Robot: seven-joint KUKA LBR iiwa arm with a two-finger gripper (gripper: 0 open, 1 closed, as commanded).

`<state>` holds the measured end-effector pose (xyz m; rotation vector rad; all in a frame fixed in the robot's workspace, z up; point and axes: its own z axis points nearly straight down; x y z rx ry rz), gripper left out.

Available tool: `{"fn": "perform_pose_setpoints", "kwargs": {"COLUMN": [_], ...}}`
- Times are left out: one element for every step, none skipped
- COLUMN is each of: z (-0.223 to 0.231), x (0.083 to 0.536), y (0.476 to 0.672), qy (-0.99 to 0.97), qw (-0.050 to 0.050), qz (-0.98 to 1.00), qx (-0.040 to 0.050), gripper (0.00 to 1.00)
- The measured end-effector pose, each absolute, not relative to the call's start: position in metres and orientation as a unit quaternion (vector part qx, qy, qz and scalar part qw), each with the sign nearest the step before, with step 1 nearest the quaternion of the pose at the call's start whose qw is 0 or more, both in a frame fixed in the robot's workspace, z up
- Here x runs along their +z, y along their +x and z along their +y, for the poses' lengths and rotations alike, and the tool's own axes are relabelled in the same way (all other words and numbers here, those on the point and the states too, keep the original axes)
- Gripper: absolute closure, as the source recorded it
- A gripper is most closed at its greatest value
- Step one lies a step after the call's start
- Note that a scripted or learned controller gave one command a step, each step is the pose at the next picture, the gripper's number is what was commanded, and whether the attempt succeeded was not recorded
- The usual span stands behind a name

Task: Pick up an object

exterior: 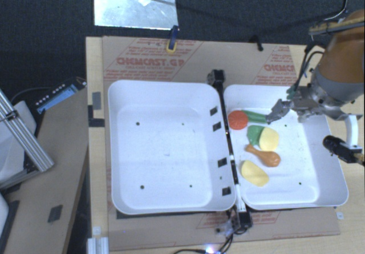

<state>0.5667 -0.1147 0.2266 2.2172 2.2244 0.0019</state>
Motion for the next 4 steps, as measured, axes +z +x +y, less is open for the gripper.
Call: {"fn": "perform_pose_setpoints", "kwargs": {"z": [-0.086, -0.090, -0.090, -0.087], "x": [0.079, 0.086, 0.097, 0.086], "y": [0.568, 0.624, 0.622, 0.571], "qy": [0.705, 0.705, 0.706, 0.707], "qw": [0.001, 0.004, 0.002, 0.002], "qz": [0.709, 0.709, 0.709, 0.707], "qx": [-0.0005, 0.0025, 0.0025, 0.0019], "gripper": [0.00, 0.00, 1.00, 1.00]}}
